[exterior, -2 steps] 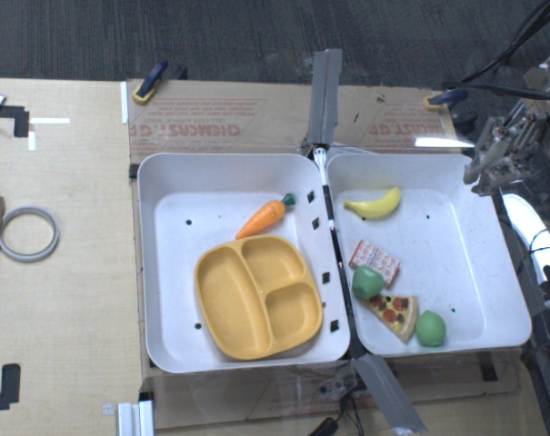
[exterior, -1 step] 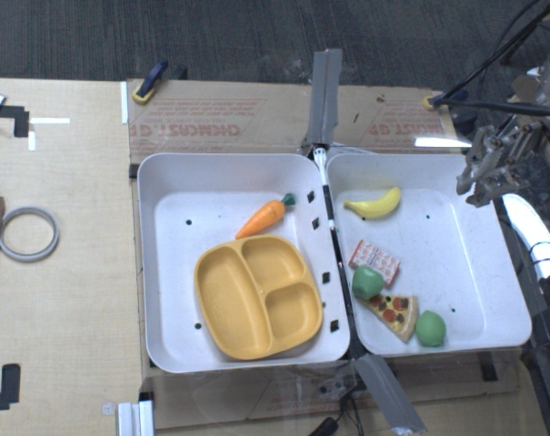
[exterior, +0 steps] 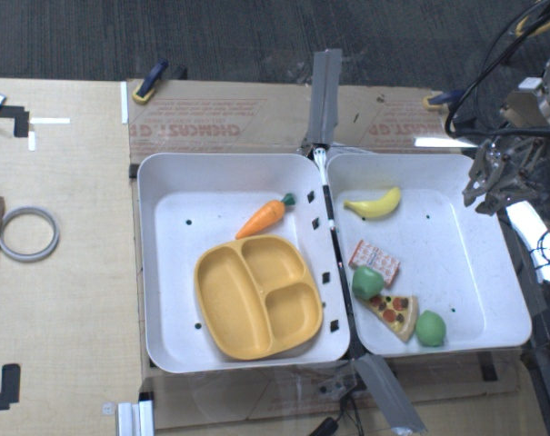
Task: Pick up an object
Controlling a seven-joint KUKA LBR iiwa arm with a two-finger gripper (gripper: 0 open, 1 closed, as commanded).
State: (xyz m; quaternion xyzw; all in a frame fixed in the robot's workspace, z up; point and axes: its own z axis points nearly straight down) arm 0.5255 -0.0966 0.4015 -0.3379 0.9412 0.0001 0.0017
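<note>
In the right bin (exterior: 479, 271) lie a yellow banana (exterior: 375, 203), a small red and white box (exterior: 377, 262), a green ball (exterior: 366, 282), a toy pizza slice (exterior: 395, 312) and a second green round fruit (exterior: 430, 328). The left bin (exterior: 165, 243) holds an orange carrot (exterior: 265, 214) and a yellow divided plate (exterior: 256, 295). My gripper (exterior: 489, 189) hangs over the right bin's far right rim, well apart from every object. Nothing is seen in its grasp.
A grey divider post (exterior: 325, 98) rises behind the seam between the bins. Cardboard (exterior: 220, 121) lies behind them. A tape roll (exterior: 25, 232) rests on the bench at left. Black cables (exterior: 493, 71) loop above the arm at right.
</note>
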